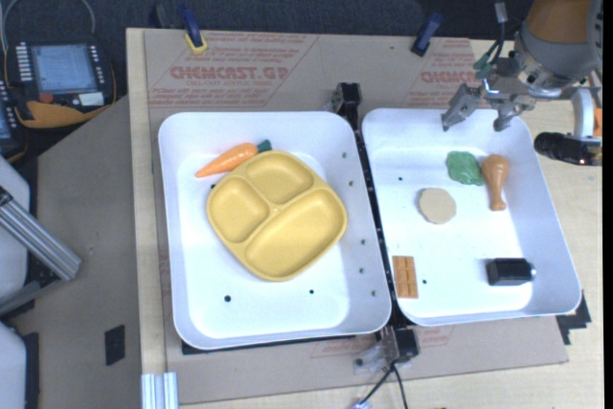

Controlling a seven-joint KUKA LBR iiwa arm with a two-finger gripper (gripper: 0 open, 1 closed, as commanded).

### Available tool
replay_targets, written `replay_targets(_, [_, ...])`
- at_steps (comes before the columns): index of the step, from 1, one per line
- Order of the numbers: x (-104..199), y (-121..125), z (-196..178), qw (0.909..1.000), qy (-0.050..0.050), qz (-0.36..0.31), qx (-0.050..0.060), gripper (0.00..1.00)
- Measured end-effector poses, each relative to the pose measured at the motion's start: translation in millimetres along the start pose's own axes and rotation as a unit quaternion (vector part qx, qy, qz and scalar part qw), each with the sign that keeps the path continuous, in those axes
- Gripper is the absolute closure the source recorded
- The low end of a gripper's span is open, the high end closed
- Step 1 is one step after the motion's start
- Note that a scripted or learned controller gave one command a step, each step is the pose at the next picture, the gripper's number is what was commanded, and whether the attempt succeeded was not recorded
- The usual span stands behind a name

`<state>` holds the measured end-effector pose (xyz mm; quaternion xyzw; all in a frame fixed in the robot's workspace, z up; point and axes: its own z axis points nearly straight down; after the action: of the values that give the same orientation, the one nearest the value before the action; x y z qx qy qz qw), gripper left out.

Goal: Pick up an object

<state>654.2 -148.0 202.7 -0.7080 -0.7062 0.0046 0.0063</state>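
We read red "CHEMCAST GP" print, repeated, on brown board [287, 62] under bins; smaller lines unreadable.

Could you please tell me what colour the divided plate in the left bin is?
The divided plate is yellow, seen clearly in the camera view.

Hovering with fingers spread: gripper [482, 111]. Lying just below it: lettuce [465, 168], drumstick [495, 179] touching alongside, cookie [437, 205] lower. Sitting far left: plate [276, 215], carrot [226, 160].

Bright, even overhead light, glare on the white bins [182, 206], soft short shadows, slightly soft focus throughout.
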Motion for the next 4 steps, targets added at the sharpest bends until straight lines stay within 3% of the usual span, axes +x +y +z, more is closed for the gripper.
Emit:
replay_targets(1, [0,3,-9,1.0,-0.001,-0.001,-0.007,0.0])
replay_targets(3, [3,12,91,1.0,-0.001,-0.002,-0.005,0.0])
replay_targets(4, [4,12,119,1.0,-0.001,-0.002,-0.006,0.0])
